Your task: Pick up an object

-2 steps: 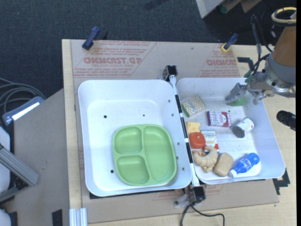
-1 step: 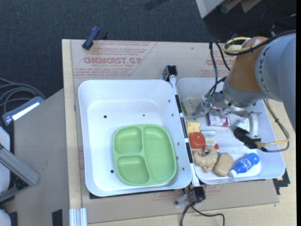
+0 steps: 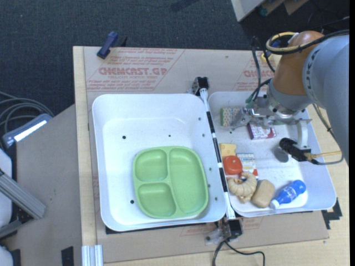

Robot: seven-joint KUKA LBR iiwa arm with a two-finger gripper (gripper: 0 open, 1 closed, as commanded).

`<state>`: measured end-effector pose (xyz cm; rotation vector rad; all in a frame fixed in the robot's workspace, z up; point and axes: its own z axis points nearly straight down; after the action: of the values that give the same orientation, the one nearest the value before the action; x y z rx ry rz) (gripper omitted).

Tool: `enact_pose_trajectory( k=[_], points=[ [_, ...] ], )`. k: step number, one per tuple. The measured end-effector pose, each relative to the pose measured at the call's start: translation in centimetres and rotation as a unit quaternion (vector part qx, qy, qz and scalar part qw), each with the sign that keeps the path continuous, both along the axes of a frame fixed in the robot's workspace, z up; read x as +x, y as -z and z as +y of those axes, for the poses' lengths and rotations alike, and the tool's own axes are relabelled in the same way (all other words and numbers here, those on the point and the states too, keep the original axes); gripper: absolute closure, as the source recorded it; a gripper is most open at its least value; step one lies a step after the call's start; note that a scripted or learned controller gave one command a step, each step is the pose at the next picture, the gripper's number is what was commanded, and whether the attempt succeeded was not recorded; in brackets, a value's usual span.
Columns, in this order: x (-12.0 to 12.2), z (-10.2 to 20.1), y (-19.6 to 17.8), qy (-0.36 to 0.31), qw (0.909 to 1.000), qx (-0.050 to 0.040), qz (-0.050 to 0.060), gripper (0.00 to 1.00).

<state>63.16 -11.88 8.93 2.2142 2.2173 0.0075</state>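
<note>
My gripper (image 3: 250,115) hangs low over the back of the right bin (image 3: 321,195), under the grey wrist with its orange band. Just left of it lies a small green patterned pad (image 3: 228,116). A red and white packet (image 3: 259,131) lies directly below the gripper, touching or nearly touching it. Nearer the front are a yellow piece (image 3: 227,149), a red piece (image 3: 232,164), a small printed packet (image 3: 247,159), a tan ring-shaped pastry (image 3: 242,187), a tan bread roll (image 3: 264,193) and a blue bottle (image 3: 290,193).
The left bin (image 3: 111,121) holds a green divided plate (image 3: 169,181). A black clip (image 3: 200,84) sits where the bins meet at the back. A blue object (image 3: 107,45) lies on the cardboard behind the left bin.
</note>
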Motion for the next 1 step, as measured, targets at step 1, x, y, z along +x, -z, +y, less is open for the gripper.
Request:
enact_pose_trajectory(
  k=[1],
  points=[
    [-1.89,-2.79,-0.04,0.000,1.0000,-0.0002,0.000,0.00]
  ],
)
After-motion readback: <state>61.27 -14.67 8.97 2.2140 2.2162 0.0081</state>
